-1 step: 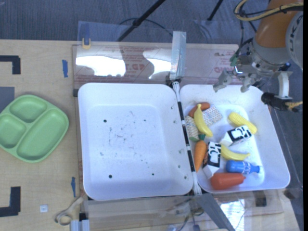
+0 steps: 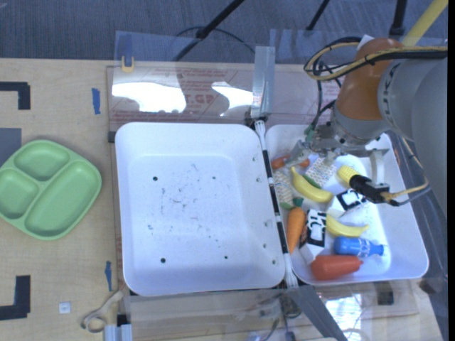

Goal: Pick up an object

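Pincer [image 2: 318, 146] hangs low over the far end of the right bin [image 2: 409, 251], probably seeking a grasp; jaw state cannot be told. Bananas [image 2: 311, 188], carrot [image 2: 296, 227] and bottle [image 2: 359, 247] lie loose there.

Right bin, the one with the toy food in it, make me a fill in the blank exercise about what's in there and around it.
1. The carrot lies against the right bin's ____ wall.
2. The blue bottle lies just above the ____ pepper.
3. The green divided plate sits on the bench to the ____ of the left bin.
4. The band above the arm's wrist is ____.

Missing words: left; red; left; orange
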### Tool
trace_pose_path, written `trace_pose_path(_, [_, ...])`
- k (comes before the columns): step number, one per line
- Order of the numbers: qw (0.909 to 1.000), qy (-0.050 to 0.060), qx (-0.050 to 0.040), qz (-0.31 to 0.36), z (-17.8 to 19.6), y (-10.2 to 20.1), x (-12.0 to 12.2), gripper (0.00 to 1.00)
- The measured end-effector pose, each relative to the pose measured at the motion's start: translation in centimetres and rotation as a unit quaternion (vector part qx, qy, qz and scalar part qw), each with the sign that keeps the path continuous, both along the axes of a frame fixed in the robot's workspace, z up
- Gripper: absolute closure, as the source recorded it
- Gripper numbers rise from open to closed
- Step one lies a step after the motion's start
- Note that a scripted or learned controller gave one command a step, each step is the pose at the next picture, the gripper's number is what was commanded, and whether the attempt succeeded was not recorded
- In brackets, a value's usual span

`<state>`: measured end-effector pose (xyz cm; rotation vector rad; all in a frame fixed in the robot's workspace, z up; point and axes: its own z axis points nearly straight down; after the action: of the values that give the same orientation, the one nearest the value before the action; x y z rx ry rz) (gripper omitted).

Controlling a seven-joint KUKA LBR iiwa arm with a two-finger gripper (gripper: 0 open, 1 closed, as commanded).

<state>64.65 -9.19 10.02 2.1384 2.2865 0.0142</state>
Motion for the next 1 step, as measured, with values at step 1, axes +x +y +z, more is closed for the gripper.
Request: trace_pose_path(1, [0.9997,-0.006,-0.001,-0.023,-0.43,-1.08,-4.58,0.0])
